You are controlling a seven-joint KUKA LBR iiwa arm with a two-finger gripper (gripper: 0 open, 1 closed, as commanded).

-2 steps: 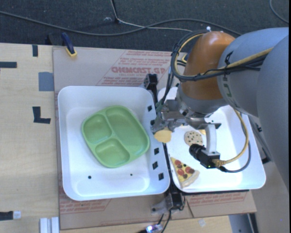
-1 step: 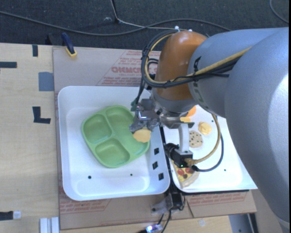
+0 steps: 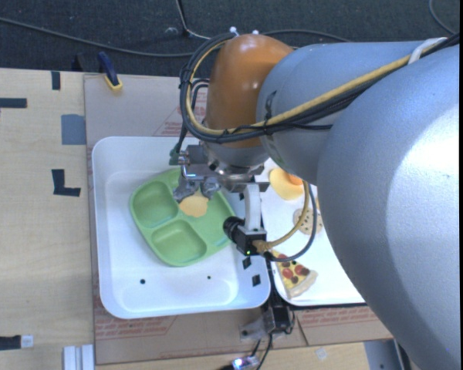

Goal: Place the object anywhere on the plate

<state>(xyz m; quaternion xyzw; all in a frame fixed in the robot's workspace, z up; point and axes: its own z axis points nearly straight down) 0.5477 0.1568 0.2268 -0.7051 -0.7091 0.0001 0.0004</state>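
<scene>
A green divided plate [image 3: 174, 230] lies tilted in the left white bin [image 3: 116, 230]. My gripper [image 3: 193, 193] hangs over the plate's upper right part, below the orange band of the arm. A small tan, cookie-like object [image 3: 192, 204] sits right under the fingertips, over the plate's large compartment. Whether the fingers grip it or it rests on the plate I cannot tell.
The right bin [image 3: 332, 287] holds a yellow-orange rounded item [image 3: 284, 183], a pretzel-like ring [image 3: 302, 220] and a pizza-slice toy [image 3: 297, 277]. The big grey arm [image 3: 370, 129] covers most of the right side. A black cable and camera fitting [image 3: 243, 237] hang beside the plate.
</scene>
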